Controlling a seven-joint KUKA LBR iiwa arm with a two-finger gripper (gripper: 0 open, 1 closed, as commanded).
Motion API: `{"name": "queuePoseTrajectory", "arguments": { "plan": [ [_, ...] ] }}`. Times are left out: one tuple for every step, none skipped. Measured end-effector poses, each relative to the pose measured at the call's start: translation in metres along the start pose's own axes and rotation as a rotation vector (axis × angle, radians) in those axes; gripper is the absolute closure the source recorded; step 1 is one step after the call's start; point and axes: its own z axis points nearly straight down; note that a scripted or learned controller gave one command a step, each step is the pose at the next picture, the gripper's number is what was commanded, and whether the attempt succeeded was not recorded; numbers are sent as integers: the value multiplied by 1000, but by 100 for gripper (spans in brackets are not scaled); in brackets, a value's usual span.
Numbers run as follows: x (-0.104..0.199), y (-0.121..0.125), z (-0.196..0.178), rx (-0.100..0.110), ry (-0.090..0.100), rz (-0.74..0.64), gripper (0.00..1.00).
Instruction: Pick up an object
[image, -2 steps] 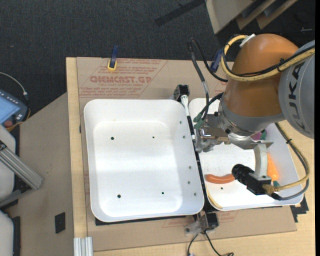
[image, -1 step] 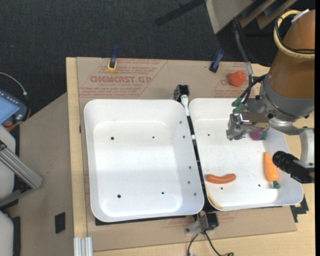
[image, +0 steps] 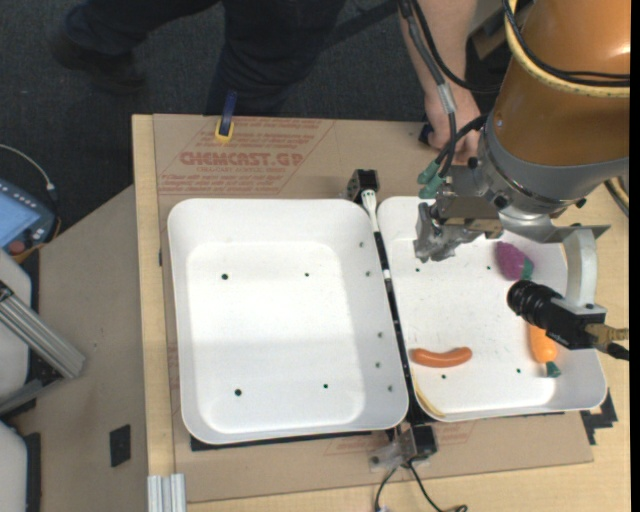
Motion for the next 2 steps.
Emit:
{"name": "queuePoseTrajectory", "arguments": {
  "plan": [
    [38, 1, -139, -9, 2, 3, 100],
    [37, 2, -142, 4, -2, 6, 100]
  ]
}}
